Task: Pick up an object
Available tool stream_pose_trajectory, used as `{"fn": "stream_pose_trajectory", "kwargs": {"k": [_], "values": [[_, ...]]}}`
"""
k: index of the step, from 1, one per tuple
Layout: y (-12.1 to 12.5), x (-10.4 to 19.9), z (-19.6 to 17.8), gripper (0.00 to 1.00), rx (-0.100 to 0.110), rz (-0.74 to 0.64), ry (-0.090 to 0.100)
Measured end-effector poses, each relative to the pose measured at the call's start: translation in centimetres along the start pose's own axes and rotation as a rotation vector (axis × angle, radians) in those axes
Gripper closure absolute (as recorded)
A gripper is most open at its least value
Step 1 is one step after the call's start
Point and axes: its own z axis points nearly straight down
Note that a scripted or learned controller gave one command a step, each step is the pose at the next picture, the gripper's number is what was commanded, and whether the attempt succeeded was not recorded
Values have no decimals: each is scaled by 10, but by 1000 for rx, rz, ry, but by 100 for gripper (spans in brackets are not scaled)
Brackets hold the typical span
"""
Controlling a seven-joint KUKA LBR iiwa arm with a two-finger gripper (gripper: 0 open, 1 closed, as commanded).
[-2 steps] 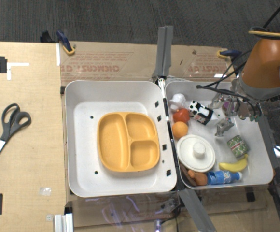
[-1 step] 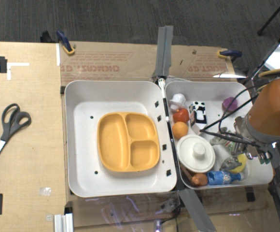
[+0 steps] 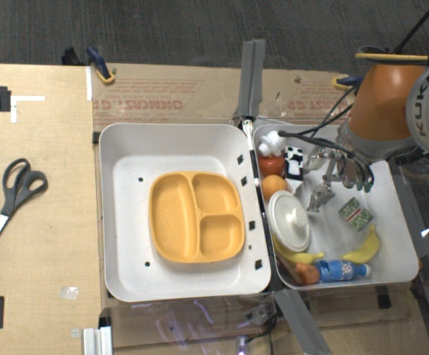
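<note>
Bottle point(image 3: 343, 271) lies along the right bin's point(image 3: 401, 198) near wall, touching a banana point(image 3: 367, 247) — a second banana point(image 3: 300, 257) sits just left. White bowl point(image 3: 289, 220) upside down beside an orange point(image 3: 274, 185); green packet point(image 3: 355, 213) further right. Gripper point(image 3: 344, 174) hovers over the bin's middle, nothing between its fingers — how wide they stand, cannot tell. Left bin point(image 3: 118, 198) holds a yellow tray point(image 3: 197, 217). Scissors point(image 3: 11, 198) on the bench.
</note>
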Motion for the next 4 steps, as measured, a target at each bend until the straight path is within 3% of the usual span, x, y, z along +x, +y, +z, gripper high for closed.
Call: {"fn": "stream_pose_trajectory", "kwargs": {"k": [1, 2, 3, 4], "values": [[-77, 0, -1, 0, 2, -287, -1], [-93, 61, 1, 0, -1, -197, 4], [-96, 94, 1, 0, -1, -233, 4], [-89, 106, 1, 0, -1, -128, 4]]}}
